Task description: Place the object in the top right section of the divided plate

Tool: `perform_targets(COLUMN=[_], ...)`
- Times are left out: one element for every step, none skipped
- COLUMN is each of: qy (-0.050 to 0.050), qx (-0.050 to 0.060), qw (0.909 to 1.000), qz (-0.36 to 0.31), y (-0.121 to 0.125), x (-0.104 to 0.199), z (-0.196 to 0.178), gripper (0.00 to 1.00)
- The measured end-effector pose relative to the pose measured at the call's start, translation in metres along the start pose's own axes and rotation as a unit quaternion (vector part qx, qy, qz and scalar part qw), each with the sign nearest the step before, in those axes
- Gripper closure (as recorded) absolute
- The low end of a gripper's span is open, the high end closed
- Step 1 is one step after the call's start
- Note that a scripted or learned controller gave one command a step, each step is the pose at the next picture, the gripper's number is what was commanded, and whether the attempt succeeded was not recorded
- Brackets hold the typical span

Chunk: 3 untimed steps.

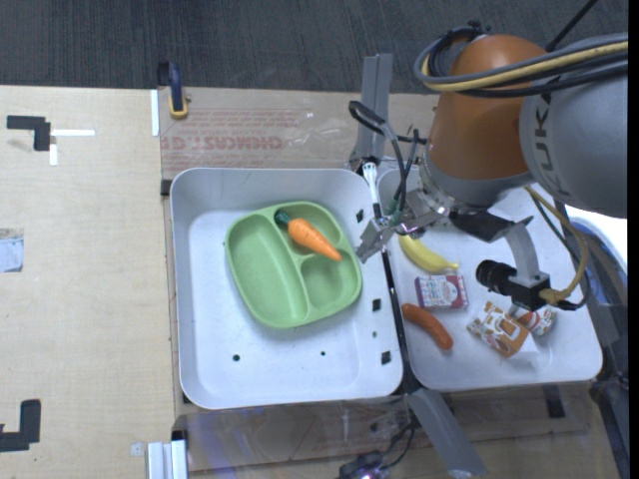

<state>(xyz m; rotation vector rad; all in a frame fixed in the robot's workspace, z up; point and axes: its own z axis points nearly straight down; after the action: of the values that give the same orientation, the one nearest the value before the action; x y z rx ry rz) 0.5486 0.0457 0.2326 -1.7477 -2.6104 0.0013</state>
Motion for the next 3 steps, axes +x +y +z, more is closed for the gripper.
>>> perform_targets(qy=[-0.001,0.000,0.000], qx=[-0.001,0.000,0.000], qw=[0.9879,0.9833,0.9909], qz=[-0.155,-0.182,-0.135], y=[0.057,0.023,-0.052], x=[0.027,0.026,0.007], z=[-0.013,-0.007,0.014], gripper=[0.00,0.00,0.00])
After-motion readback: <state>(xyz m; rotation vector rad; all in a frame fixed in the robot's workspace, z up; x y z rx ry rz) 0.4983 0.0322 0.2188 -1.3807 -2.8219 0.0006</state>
